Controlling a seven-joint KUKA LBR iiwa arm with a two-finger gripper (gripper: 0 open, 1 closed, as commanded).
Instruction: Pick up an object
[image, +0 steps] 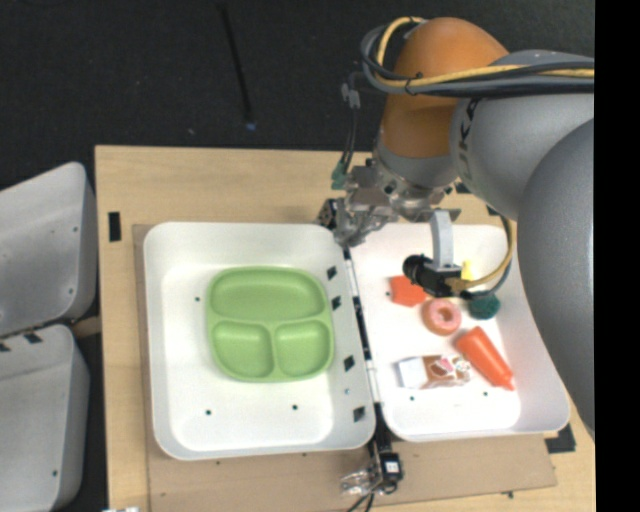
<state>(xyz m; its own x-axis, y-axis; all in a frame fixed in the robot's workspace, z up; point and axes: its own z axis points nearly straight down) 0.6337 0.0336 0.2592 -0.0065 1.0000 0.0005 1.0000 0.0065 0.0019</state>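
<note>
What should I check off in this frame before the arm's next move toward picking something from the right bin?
1. Pickable objects lie in the right bin: ok; pink ring, orange carrot, small packet.
2. Carrot and ring lie apart: ok.
3. Gripper is above a target: not ok; it sits over the divider at the bins' far edge.
4. Jaws' state: cannot tell.
5. Green tray sits in the left bin, away from the targets: ok.
</note>
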